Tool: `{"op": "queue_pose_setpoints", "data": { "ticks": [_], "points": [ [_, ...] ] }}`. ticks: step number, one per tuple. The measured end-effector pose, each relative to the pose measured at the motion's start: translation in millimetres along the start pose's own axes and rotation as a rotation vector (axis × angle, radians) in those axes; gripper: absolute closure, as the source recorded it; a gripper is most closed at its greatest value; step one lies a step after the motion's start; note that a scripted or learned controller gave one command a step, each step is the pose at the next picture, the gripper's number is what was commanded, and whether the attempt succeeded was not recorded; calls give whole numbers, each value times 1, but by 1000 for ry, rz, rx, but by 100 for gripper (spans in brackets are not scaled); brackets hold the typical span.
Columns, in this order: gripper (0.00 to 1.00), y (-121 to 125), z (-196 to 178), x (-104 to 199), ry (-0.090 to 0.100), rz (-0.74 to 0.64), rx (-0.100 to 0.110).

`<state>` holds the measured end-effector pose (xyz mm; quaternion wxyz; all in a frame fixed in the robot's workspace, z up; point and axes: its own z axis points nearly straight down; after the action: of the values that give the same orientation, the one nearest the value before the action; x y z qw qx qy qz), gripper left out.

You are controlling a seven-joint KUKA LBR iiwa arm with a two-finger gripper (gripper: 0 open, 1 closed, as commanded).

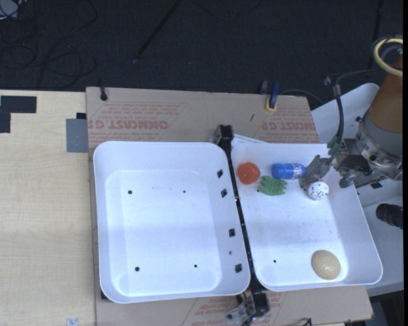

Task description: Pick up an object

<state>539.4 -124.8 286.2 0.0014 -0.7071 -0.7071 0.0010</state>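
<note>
5 toys lie in the right bin (367,243).
Tool (330,168) at 3 o'clock, fingers apart, holds nothing; speckled white ball (317,191) just below. Blue bottle (287,170), green toy (273,186), orange ball (248,173), tan egg (326,264).

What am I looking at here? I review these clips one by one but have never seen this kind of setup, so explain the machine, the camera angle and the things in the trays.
One fixed camera looks down at a slant on a bench with two shallow white bins. The left bin and the right bin sit side by side. The robot arm reaches in from the right, and its gripper sits at the right bin's upper edge. In that bin lie an orange ball, a green toy, a blue object, a small speckled white ball just below the gripper, and a tan egg-shaped object. Nothing visibly sits between the fingers.
</note>
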Motion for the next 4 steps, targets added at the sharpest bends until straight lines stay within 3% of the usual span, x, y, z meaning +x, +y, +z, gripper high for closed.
{"op": "queue_pose_setpoints", "data": {
  "ticks": [1,2,3,4],
  "points": [
    [100,0,-10,0,0,-1,2],
    [100,-54,5,28,2,-1,4],
    [0,-52,5,27,0,2,1],
    [0,-52,5,27,0,2,1]
  ]
}}
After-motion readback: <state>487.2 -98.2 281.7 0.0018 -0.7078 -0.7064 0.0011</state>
